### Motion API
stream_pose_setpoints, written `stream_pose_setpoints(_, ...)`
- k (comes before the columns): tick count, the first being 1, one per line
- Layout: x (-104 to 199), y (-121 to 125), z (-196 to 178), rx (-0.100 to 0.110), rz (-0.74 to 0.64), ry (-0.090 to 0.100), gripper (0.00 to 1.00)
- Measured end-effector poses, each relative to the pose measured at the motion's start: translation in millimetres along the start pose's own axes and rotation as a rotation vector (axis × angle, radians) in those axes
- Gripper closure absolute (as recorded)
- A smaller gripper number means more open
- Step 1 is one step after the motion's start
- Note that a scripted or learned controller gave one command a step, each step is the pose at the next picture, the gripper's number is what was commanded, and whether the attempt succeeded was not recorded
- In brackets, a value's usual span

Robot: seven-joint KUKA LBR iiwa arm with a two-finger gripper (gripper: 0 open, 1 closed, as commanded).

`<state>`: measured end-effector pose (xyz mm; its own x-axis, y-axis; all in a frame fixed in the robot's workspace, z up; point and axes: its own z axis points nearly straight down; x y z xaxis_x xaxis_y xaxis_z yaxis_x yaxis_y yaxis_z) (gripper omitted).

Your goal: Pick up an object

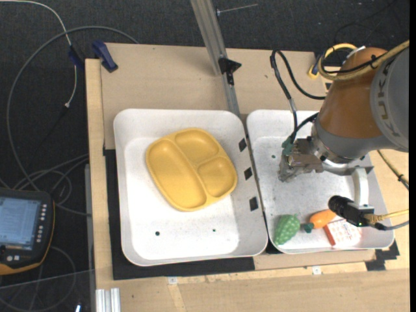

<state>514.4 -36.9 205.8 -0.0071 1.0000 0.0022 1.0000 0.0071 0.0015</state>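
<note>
1. Two shallow white bins side by side on the surface [162, 70]: left bin [182, 236] bearing a yellow divided plate [190, 169], right bin [305, 197] bearing three small things along its near edge.
2. Left to right in the view: a green toy [286, 229], knobbly, near the bin's near-left corner; an orange piece [320, 218] just beside it; then a red-and-white box [343, 233], touching the orange piece or only close to it — cannot tell which.
3. Low over the far-left part of the right bin, the tool [290, 169] — above bare white floor, well apart from the plate and clear of all three small things. Nothing seen in its grip. Spread or pressed together: cannot tell from this slant.
4. Step in hand, by judgement: approach and choice of target, with no grasp made. Nothing lifted, so hardly begun.
5. Called for next: settling on one target, probably the green toy as the nearest. Then crossing toward the near edge to stand squarely above it, spreading wide enough to straddle it, and coming straight down.
6. Worth minding: little room around the green toy, with the bin wall on one side and the orange piece on the other. Also likely to roll or slip out of an off-centre pinch, being rounded.
</note>
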Motion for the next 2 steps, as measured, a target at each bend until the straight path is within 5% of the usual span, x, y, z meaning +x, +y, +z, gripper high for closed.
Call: stream_pose_setpoints(2,89.9,56.1,4.7,0.0,0.001,0.0,1.0)
